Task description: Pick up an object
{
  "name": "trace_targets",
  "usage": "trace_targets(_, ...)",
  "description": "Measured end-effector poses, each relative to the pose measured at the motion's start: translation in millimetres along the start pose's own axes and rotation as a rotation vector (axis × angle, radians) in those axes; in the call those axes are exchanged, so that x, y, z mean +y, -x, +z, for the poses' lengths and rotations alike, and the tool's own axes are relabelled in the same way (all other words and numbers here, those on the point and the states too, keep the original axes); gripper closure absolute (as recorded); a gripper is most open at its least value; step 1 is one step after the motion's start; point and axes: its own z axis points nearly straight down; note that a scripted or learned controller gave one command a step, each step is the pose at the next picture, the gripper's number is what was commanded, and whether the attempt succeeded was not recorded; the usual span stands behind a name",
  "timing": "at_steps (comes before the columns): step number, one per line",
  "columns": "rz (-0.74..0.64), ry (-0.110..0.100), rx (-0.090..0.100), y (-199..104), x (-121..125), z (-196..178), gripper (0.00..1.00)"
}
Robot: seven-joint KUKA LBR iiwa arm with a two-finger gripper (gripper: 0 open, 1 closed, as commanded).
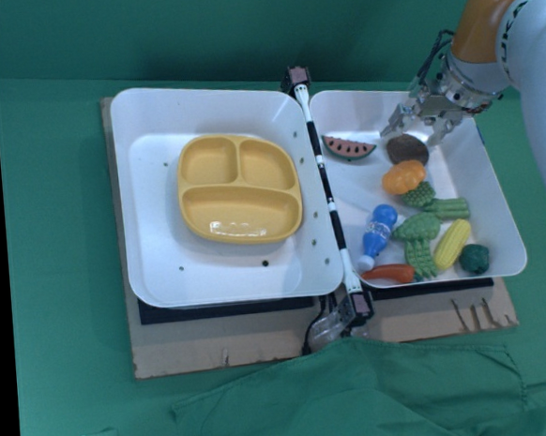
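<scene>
Lying flat in the upper part of the right bin (pixel 498 206), a dark brown round disc (pixel 407 149) sits directly under the hand (pixel 424 125); being round, it shows no long axis or heading. The hand's fingers are spread, one tip to the disc's upper left and one to its upper right, with nothing seen between them. Just left of the disc, a watermelon slice (pixel 348 147) lies with its long axis roughly level across the frame. Below the disc sits an orange piece (pixel 402 177), then green vegetables (pixel 424 224), a corn cob (pixel 451 243) angled from lower left to upper right, a dark green ball (pixel 474 259), a red-orange piece (pixel 388 274) and a blue-and-white bottle (pixel 377 232) tilted top-down to the left. Left bin (pixel 155 269) holds a yellow divided tray (pixel 241 188). No writing is readable on the toys.
</scene>
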Motion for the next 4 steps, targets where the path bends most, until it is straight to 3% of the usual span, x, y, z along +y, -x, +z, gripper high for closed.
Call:
trace_targets(1,0.000,0.000,0.000,0.0,0.0,0.0,0.00)
trace_targets(2,0.002,0.008,-0.002,0.8,2.0,-14.7,1.00)
trace_targets(3,0.000,0.006,-0.002,0.8,-11.9,-125.6,1.00)
trace_targets(4,0.003,0.002,-0.003,1.4,-11.8,-131.8,1.00)
